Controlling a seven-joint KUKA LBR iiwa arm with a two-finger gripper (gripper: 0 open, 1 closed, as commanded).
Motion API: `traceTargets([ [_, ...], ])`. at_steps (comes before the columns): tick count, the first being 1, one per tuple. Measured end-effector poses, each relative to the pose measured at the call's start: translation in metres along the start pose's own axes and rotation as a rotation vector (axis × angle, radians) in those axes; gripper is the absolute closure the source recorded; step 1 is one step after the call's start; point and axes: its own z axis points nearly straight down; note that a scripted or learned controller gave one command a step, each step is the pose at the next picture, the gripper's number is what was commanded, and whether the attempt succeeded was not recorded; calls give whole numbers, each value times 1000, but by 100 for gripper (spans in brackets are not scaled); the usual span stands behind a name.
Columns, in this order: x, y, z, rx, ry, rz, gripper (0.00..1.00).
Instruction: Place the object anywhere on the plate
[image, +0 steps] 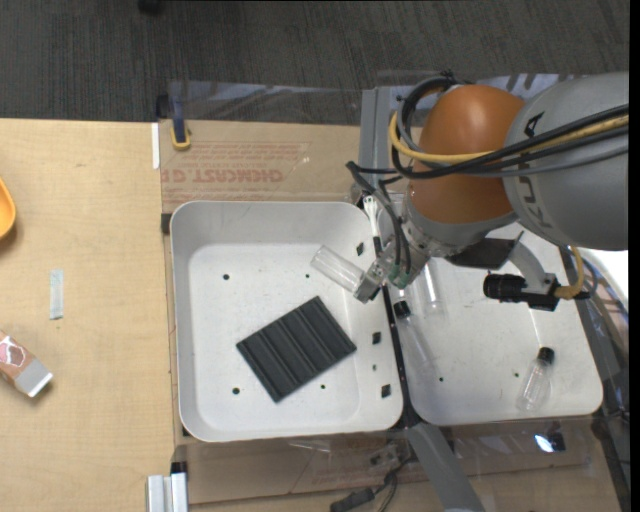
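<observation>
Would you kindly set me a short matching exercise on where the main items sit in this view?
Things:
1. dark ribbed plate
2. clear vial with a dark cap
3. claw
4. clear tube

Places:
A. right bin
B. over the divide between both bins
C. flat in the left bin
D. at the claw's tip, above the left bin

Pairs: 1-C, 2-A, 3-B, 4-D
</observation>
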Motion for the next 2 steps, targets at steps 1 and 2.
traceTargets([
  [1, 0, 0, 0, 0, 0, 0, 0],
  [2, 14, 67, -82, -1, -2, 65, 0],
])
